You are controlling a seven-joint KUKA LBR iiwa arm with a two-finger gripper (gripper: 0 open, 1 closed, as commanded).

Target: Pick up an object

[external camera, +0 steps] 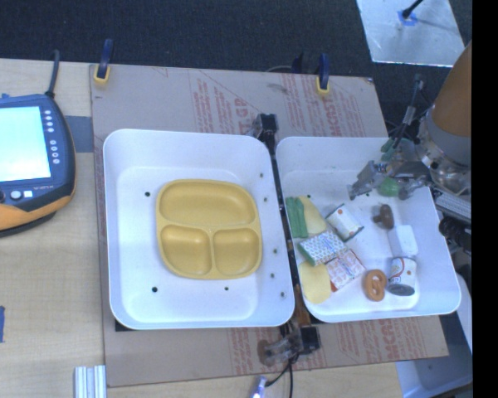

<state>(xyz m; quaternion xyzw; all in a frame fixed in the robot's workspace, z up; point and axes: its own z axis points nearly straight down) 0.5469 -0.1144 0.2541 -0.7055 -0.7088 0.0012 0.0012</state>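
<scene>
- The gripper hung over the upper part of the right bin, reaching in from the right; its dark metal fingers were a blur there, with a small green thing close against them.
- How far the jaws stood apart, and whether they had hold of anything, could not be told.
- The loose objects lay in the right bin: a green strip and a yellow piece by the left wall, a patterned packet, a red-and-white packet, a small white box, a brown lump, a white block, and a brown ring near the front.
- The left bin bore a yellow divided tray at its middle.
- A handheld control pendant lay on the bench at the left, well apart from the bins.
</scene>
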